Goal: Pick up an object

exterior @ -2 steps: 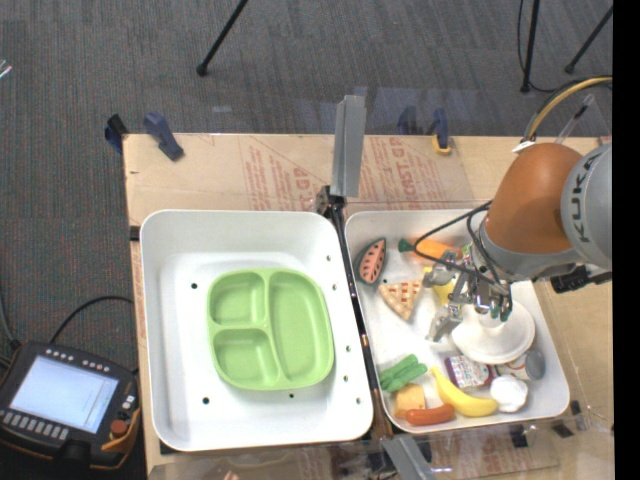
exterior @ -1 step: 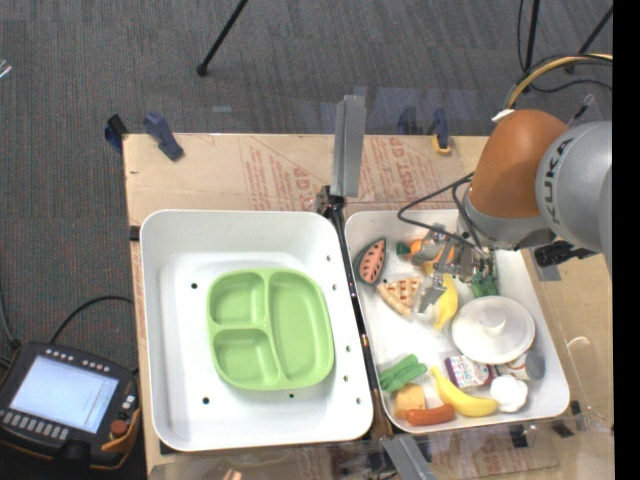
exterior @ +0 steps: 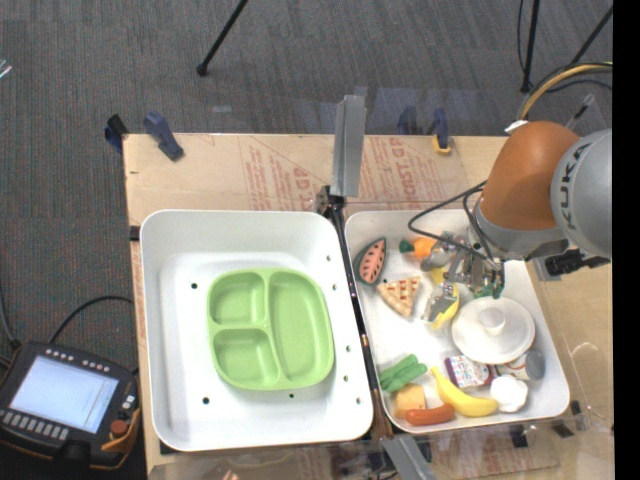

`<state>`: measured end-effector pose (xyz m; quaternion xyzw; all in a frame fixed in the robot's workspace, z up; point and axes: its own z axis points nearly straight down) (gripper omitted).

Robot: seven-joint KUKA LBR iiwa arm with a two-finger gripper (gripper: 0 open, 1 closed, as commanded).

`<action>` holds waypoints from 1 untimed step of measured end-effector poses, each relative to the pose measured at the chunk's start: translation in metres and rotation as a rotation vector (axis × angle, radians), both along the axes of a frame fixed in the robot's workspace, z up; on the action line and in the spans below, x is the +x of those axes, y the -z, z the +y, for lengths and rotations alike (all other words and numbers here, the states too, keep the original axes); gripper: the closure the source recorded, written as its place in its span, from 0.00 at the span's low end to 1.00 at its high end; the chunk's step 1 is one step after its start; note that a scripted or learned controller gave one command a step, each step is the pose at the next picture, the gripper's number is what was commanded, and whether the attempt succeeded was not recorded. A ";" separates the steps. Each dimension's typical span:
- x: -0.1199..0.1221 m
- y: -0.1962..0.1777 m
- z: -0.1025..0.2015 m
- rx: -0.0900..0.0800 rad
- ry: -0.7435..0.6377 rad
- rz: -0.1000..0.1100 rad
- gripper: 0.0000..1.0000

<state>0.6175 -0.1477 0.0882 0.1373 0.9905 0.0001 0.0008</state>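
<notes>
My gripper (exterior: pixel 447 290) hangs low in the upper middle of the right bin (exterior: pixel 556 368), below the orange band of the arm (exterior: pixel 528 178). Its tips are right over a small yellow and grey piece (exterior: pixel 441 311), next to a pizza slice (exterior: pixel 400 294). A watermelon slice (exterior: pixel 370 260) lies to the left and an orange carrot (exterior: pixel 422 247) just above the gripper. A white lidded bowl (exterior: pixel 493 330) sits to the right of the tips. I cannot make out any object lifted between the tips.
The left bin (exterior: pixel 170 248) holds a green divided plate (exterior: pixel 270 328). At the right bin's front lie green beans (exterior: pixel 402 373), a banana (exterior: pixel 462 396), a red chilli (exterior: pixel 430 417), a purple packet (exterior: pixel 466 371) and a white egg (exterior: pixel 508 393). A teach pendant (exterior: pixel 65 398) sits at bottom left.
</notes>
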 end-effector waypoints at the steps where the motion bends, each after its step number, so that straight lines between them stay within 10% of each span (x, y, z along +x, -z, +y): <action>1: -0.043 0.001 0.009 0.001 0.050 0.002 0.00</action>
